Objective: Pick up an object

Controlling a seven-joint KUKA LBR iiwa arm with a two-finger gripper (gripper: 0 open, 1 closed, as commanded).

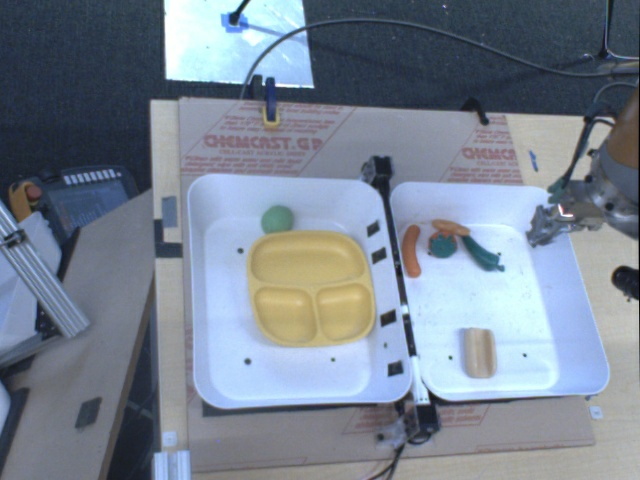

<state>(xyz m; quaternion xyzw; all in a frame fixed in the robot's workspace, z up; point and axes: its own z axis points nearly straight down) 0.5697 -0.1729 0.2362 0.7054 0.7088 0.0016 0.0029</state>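
Observation:
The right bin [560, 298] holds an orange sausage [411, 250], a small carrot [449, 228], a teal round piece [442, 247], a dark green pepper-like piece [483, 254] and a tan bread piece [479, 352]. The left bin [215, 268] holds a yellow divided plate [305, 288] and a green ball [277, 219] behind it. My gripper [545, 226] hangs at the right bin's far right rim, apart from all the food, with nothing seen between its fingers.
The arm [615, 178] comes in from the right edge. A black divider with clips [390, 268] runs between the bins. Cables [450, 38] cross the dark floor behind. A metal rail [35, 278] and a keypad unit [85, 193] sit at the left.

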